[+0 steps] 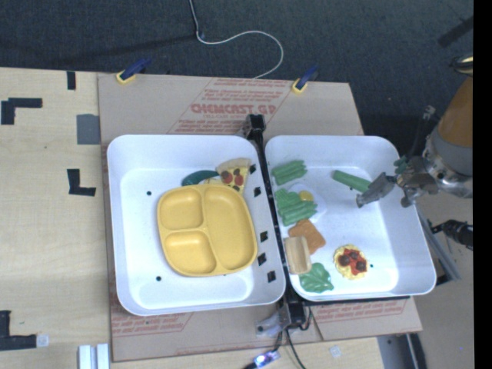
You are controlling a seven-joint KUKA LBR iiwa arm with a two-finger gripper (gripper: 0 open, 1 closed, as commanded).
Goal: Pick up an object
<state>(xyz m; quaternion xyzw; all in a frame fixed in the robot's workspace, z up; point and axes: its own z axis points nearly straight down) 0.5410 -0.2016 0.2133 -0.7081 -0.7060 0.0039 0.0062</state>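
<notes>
taking the right bin [384,279] as the landmark: along its near edge lie a green leafy piece [317,280], a round piece with red topping [351,260], and a tan bread-like piece [297,254] beside an orange one [309,232]. further back, by its left wall, sit green bean-like pieces [290,204] and another green bunch [288,171]. toward its far right lies a green pickle-shaped piece [351,181], long axis running from upper left to lower right. the hand [391,189] hovers over the bin's right side, fingers spread with nothing between them. the pickle-shaped piece looks the likeliest pick: it lies just left of the hand, its near end almost under one finger [370,192], so a short leftward descent seems called for.
</notes>
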